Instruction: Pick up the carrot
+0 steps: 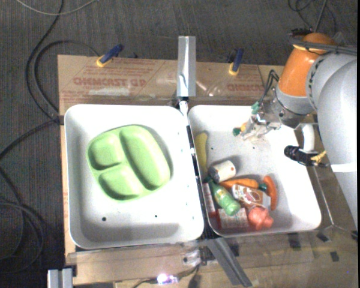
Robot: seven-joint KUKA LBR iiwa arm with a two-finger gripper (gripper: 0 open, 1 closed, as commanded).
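The carrot (245, 183), orange and tapered, lies flat across the middle of the right bin (300, 221), partly tucked under a small printed box (249, 195). My gripper (252, 128) hangs over the bin's far part, up and slightly right of the carrot and well apart from it. The grey arm with its orange band (295, 71) comes in from the upper right.
Around the carrot lie a slim orange-red curved piece (270, 192), a small can (223, 170), a green bottle (227, 201), a pink-red item (260, 219) and a yellow piece (201, 149) by the divider. The left bin (78, 221) holds a green divided plate (129, 161).
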